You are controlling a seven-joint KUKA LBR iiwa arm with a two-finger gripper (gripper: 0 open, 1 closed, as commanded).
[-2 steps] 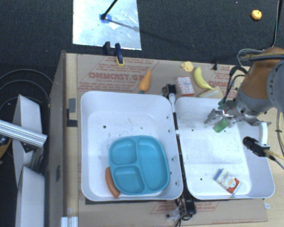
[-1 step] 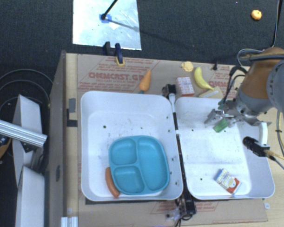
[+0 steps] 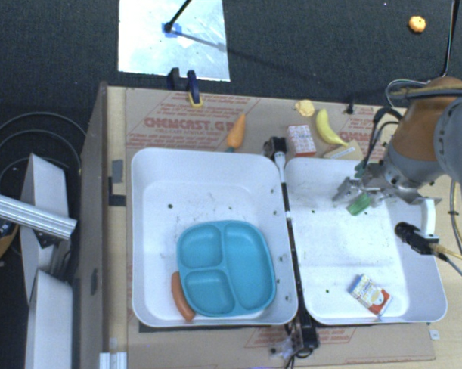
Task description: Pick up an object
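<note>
In the left bin a blue divided plate lies with a sausage at its lower left edge; a carrot rests on the cardboard behind; in the right bin a small carton sits near the front; my gripper hangs over the far part, my jaws closed on a small green object.

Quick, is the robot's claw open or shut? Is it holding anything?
Gripper: over the right bin, with something small and green at its tip; whether it is open, shut or gripping that cannot be told.
</note>
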